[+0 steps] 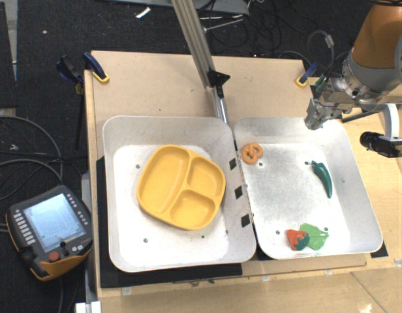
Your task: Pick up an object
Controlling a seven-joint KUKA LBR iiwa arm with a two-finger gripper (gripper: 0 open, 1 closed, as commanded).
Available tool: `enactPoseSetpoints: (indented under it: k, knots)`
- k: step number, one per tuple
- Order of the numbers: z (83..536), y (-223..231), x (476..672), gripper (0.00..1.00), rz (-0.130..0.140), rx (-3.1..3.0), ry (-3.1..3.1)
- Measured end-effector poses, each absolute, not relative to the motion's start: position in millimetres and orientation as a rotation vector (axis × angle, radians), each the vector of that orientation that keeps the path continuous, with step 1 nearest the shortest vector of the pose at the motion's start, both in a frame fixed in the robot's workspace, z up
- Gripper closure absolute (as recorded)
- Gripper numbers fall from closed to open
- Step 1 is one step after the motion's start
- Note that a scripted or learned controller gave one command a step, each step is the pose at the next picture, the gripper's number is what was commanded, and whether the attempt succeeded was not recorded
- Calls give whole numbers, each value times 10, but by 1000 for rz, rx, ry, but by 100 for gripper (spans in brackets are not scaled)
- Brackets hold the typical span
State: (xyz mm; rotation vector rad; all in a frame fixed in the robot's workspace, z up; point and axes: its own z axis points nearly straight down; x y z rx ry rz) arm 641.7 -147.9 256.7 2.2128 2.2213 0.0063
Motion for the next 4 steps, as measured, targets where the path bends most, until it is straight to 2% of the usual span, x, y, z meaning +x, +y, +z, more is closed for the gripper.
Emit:
enactPoseSetpoints:
  k: [1,3,4]
  knots:
    - [2615,-957,6448,100,4,2213,2230]
    - [2337,150,6561,100,1,2213,2233]
    - [2451,697,6648,100,6,2212,2230]
